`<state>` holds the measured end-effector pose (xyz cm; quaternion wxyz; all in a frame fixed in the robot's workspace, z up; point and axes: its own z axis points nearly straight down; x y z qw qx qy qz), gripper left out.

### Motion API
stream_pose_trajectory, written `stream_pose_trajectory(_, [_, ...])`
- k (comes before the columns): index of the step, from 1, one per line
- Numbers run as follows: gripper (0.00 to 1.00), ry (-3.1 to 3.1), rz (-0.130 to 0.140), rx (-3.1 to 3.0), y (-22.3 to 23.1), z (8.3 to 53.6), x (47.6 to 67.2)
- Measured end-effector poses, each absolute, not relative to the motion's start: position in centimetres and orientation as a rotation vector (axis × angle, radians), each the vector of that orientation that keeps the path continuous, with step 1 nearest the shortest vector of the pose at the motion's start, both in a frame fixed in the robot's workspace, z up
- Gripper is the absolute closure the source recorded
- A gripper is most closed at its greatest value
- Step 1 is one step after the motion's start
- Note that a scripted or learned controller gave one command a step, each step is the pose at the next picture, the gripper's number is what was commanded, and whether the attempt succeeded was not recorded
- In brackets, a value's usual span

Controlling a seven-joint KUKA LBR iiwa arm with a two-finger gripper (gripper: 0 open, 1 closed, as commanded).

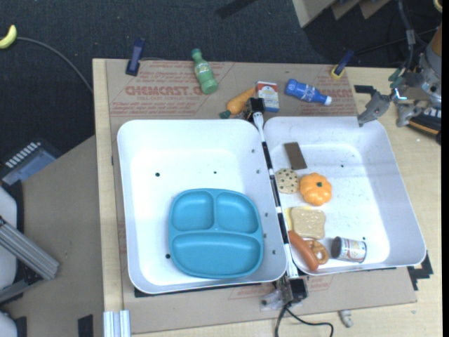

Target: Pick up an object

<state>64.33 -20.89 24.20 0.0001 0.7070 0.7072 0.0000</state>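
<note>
Gripper hangs over the far right corner of the right bin, fingers apart, nothing between them; pumpkin, cookie, brown bar, bread slice, hot dog and can lie along that bin's left and near side; blue divided plate sits in left bin.

i count in the right bin, along its left side: brown bar, cookie, orange pumpkin, toast, hotdog, pretzel, can lying sideways.
</note>
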Motion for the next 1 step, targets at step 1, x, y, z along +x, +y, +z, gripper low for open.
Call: stream_pose_trajectory(1, [0.0,2.223,-0.001,2.223,-17.36,18.85,58.51])
